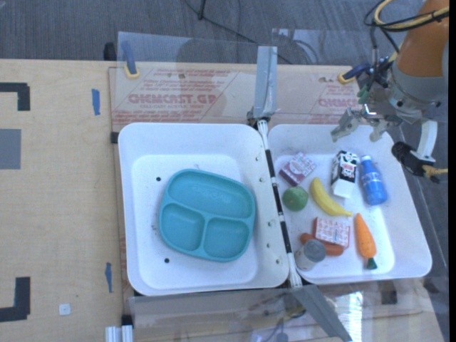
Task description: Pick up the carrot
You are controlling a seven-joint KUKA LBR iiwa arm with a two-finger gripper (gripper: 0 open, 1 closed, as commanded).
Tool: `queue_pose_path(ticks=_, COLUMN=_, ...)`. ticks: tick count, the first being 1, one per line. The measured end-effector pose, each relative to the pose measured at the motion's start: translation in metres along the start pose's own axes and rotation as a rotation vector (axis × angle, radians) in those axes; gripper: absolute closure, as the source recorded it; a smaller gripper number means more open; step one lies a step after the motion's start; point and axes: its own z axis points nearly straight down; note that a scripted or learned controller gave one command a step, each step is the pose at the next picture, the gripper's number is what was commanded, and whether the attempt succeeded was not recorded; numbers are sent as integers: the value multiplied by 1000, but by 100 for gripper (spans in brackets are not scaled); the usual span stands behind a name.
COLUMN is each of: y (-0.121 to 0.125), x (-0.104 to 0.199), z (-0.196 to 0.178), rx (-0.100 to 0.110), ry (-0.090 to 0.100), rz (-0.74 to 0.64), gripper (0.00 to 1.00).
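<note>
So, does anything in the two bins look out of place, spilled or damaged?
Nothing stands out. The right bin holds the carrot, a banana, a blue bottle and other items lying loose but unspilled. The teal plate lies flat in the left bin. The gripper hovers at the right bin's far edge.

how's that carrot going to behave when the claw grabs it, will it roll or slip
The carrot looks like a smooth, tapered toy, so it is probably stiff and light. Its round body may roll or slide out of a pinch, especially near the narrow tip. It lies flat close to the red-and-white packet, so a push could nudge that too.
</note>
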Motion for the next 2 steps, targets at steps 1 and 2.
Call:
queue_pose_path(ticks=1, y=-84, x=-49, z=38, rx=2, ry=1, rz=182, gripper=0)
queue_pose_path(ticks=2, y=-146, x=-59, z=121, rx=-3, ry=1, rz=0, gripper=0)
